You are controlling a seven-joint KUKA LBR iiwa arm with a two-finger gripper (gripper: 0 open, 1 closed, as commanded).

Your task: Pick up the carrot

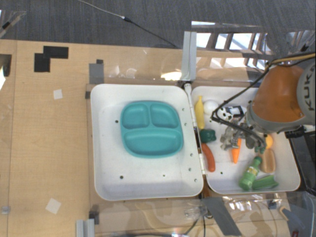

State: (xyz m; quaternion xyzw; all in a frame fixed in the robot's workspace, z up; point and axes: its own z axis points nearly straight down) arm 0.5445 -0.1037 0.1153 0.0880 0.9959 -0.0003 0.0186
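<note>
1. The carrot [236, 154] lies in the right bin [291, 181], right of frame centre, directly under the hand [236, 140].
2. Whether the hand is spread or pressed together cannot be told.
3. Risk: crowding by the green bottle [250, 175] and bun [268, 160] could cause a wrong grab.

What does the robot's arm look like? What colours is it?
The arm is big and round, with a wide orange band and light grey casing that carries dark letters at the picture's right edge. Below the band comes a grey metal wrist, then a small gripper of dark and silvery parts. Thin black cables loop from the arm toward the gripper.
</note>
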